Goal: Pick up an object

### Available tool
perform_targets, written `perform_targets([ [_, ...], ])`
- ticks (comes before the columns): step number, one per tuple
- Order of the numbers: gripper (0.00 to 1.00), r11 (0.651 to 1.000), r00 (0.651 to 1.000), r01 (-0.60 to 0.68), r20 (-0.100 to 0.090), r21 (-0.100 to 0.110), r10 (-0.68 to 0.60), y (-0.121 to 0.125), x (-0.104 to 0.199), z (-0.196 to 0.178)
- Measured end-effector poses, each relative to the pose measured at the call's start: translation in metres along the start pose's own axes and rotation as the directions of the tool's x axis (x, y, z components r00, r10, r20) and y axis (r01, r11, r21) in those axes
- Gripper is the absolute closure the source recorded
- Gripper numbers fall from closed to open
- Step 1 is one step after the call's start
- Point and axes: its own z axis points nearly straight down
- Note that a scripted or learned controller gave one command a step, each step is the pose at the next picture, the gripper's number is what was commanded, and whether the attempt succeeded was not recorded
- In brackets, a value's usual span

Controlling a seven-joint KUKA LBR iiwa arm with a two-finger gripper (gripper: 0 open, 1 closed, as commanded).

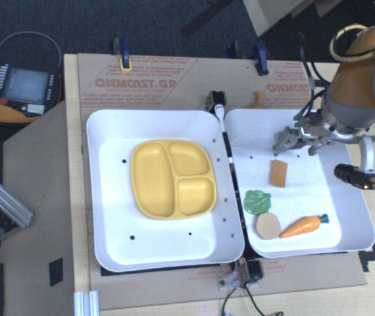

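1. Bench (174, 78): a brown board carrying two shallow white bins side by side.
2. Left bin (108, 242): holds a yellow divided plate (173, 178) with three compartments, lying flat near the bin's centre.
3. Right bin (345, 232): holds all four loose items, grouped in the middle and near half.
4. Arm (358, 78): enters from the right and stands over the far part of the right bin.
5. Gripper (299, 141): the two fingers are spread apart with nothing between them. It stands above the bin floor, just beyond the orange block.
6. Toy carrot (302, 226): lies flat near the bin's near edge, green top pointing right.
7. Green leafy piece (258, 201): lies left of the carrot, touching the round beige piece (268, 226) below it.
8. Orange block (279, 173): lies alone, apart from the other items and nearest the gripper.
9. Step in hand (judgement): approach; no object is grasped yet. The orange block is the likely target.
10. Next move (judgement): shift the gripper toward the near edge until the fingers straddle the block, descend to the floor, then close. The block's clear surroundings favour a clean grasp.
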Motion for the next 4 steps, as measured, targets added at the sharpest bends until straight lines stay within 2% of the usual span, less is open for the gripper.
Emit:
perform_targets([
  [1, 0.0, 1.0, 1.0, -0.001, 0.0, 0.001, 0.001, -0.009, 0.008, 0.054],
  [2, 0.0, 1.0, 1.0, -0.001, 0.001, -0.002, 0.001, -0.009, 0.008, 0.072],
  [3, 1.0, 1.0, 1.0, -0.002, 0.002, -0.006, 0.002, -0.008, 0.008, 0.06],
  [4, 1.0, 1.0, 1.0, 0.0, 0.004, -0.014, 0.0, -0.003, 0.006, -0.003],
])
